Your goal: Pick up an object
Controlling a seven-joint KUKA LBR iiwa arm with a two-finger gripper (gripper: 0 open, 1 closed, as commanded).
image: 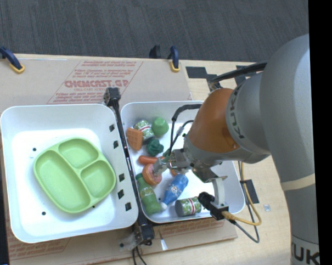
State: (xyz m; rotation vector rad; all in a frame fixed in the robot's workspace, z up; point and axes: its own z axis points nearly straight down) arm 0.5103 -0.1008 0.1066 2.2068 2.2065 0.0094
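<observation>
The right bin holds several small toys. My gripper hangs low over the bin's middle, at the end of the grey arm with the orange band. It sits just right of an orange-pink curved toy and just above a blue bottle. A red-orange chili lies at its upper left. Nothing is visibly lifted off the bin floor.
Also in the right bin are an orange wedge, a green ball, a striped can, a dark green piece, a green bottle and a green can. The left bin holds a green divided plate.
</observation>
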